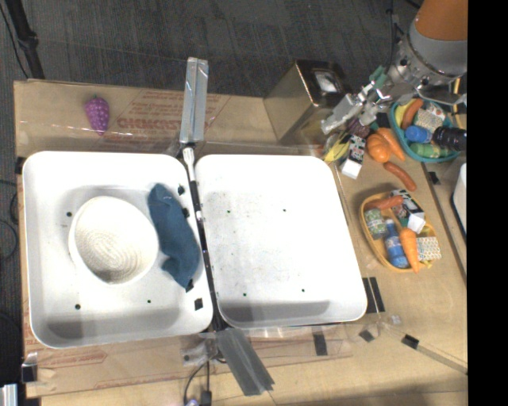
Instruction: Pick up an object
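Camera view is showing the gripper (pixel 343 113) hanging outside the bins, past the far right corner of the right bin (pixel 274 238), just beside a brown box (pixel 305 99) on the bench; whether its fingers are apart or together I cannot tell, and nothing is showing between them. The arm's orange band (pixel 443 16) is sitting at the top right corner, above the grey wrist.

Near the gripper, a teal bowl (pixel 429 135) is holding small toy foods, with an orange toy carrot (pixel 385 147) and a small white block (pixel 352 166) lying just beside it. Further toward the camera, a yellow basket (pixel 397 230) is holding more toy items; their labels are too small to read.

The things to pick are lying in the left bin (pixel 48 301): a round white woven piece (pixel 115 238) and a dark blue cloth (pixel 175 234) touching its right side, against the wall between the bins. A purple toy grape bunch (pixel 98 113) is resting on the cardboard sheet (pixel 143 119) behind the left bin, beside red printed lettering that is too faint to read
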